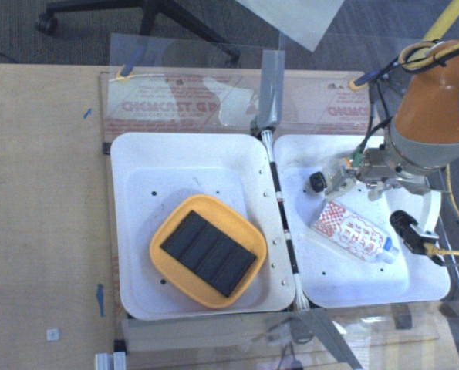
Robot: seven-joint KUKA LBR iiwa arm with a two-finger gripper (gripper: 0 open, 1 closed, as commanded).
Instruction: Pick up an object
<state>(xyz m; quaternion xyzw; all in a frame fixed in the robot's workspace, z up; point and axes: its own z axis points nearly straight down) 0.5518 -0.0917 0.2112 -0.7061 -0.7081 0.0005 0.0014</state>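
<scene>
The packet lies flat on the floor of the right bin, towards its middle and slanted, its long axis running from upper left to lower right. It is a soft, flattened oblong, white with a fine red pattern, and it ends in a small blue tip at its lower right. Just above it hangs the gripper, pale metal under the grey and orange wrist; you cannot tell whether the claw is apart or together, and nothing shows clamped in it. A small black round thing sits just beside the gripper's left side, above the packet's upper end and apart from it. The bin itself is shallow, white and matt, with rounded corners. Across the shared rim, in the left bin, you see a yellow dish, a square with soft corners, turned diagonally, carrying a black ribbed slab inside it. Both bins rest on a tan bench
</scene>
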